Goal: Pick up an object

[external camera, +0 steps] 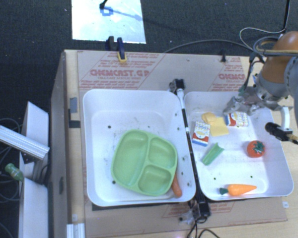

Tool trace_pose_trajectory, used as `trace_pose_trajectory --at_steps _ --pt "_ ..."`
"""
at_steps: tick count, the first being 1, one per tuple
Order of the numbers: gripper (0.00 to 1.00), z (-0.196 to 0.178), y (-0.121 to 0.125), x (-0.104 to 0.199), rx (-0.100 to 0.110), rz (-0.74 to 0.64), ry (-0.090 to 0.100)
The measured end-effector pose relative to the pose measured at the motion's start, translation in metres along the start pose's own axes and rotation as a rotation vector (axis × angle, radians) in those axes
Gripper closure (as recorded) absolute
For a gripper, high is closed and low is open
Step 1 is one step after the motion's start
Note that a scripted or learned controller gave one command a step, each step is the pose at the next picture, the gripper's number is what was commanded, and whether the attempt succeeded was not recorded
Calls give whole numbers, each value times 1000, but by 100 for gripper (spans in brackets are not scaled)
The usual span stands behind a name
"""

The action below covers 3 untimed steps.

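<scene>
We saw the grey two-finger gripper [237,114] low in the right white bin [278,182], over a small red-and-white printed carton [237,119] beside the yellow cheese-like wedge [214,124]. Whether it pinched the carton, we could not tell.

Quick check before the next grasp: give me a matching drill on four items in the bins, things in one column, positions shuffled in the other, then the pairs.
Things:
1. green divided plate
2. tomato
3. carrot
4. sausage

Places:
A. right bin, near its front edge
B. left bin, lying flat in the middle
C. left bin, front right corner beside the plate
D. right bin, right side

Pairs: 1-B, 2-D, 3-A, 4-C
</scene>
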<state>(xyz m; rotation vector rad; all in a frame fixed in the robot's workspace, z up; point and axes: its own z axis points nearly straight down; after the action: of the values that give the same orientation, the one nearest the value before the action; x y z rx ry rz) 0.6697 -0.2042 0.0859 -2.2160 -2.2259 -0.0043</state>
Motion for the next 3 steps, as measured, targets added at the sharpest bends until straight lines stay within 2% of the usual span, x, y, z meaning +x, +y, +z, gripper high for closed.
trace_pose_trajectory --at_steps 3 --pt "0 0 0 0 1 -2 0"
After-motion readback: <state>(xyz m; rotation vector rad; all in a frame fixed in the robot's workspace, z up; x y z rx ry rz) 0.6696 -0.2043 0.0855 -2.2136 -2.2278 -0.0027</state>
